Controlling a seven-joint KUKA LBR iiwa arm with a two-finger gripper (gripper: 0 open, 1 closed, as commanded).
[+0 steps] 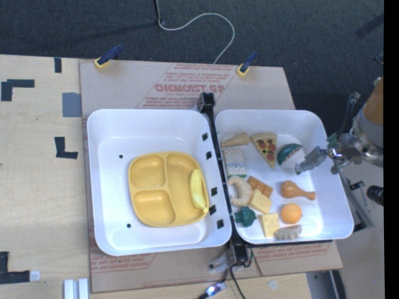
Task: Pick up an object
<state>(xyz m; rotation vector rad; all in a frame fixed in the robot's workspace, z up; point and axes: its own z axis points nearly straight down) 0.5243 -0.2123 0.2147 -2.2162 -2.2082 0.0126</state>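
Up at the far edge of the desk, a brown cardboard sheet [187,86] has red writing on it. The letters face away and are too blurry to read. A yellow and blue clamp [108,56] holds its far left corner, and another clamp [247,61] holds the far right corner. The desk [37,185] is pale wood with dark tape marks [19,88] on its left side. Past the far edge the floor is dark grey carpet [75,11], and a thin white cable [199,20] curls across it.

Two white bins sit side by side on the cardboard. The left bin [103,167] holds a yellow tray [162,189] with three sections. A yellow banana [197,189] lies on the tray's right side.

The right bin [330,192] is full of toy food. A pizza slice [266,147] and a green and white piece [288,152] lie near its far edge. A checked piece [235,161] sits by the left wall. A chicken drumstick [296,190] lies in the middle, with an orange ball [290,213] just nearer the front. Yellow cheese pieces [262,201], a green piece [245,217] and a dumpling [288,232] lie toward the front edge.

The gripper [310,161] reaches in over the right bin's right side, just beside the green and white piece and above the drumstick. I cannot tell how wide its fingers are or if they hold anything.
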